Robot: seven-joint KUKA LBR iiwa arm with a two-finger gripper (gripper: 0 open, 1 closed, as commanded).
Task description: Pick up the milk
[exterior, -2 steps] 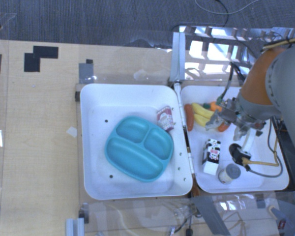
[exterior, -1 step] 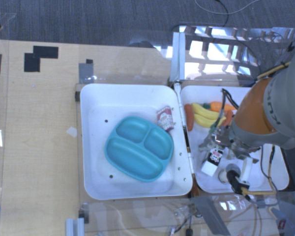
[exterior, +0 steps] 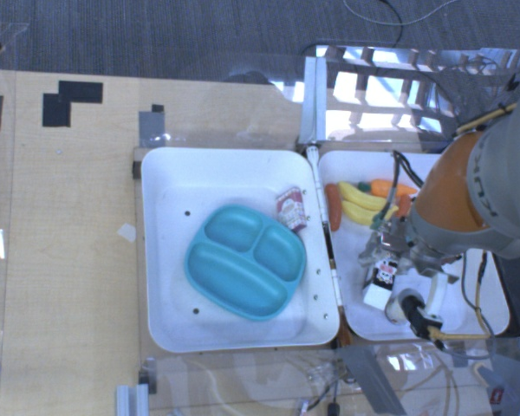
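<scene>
Overhead, the gripper [exterior: 383, 263] is being lowered over the milk [exterior: 380, 286], a small white carton lying in the right bin [exterior: 357, 319]; whether anything is being gripped cannot be told. A blue plate [exterior: 245, 261] is being kept in the left bin [exterior: 169, 232].

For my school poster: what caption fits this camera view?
Robot gripper hovers over the milk carton in the right bin; a blue plate sits in the left bin.
</scene>
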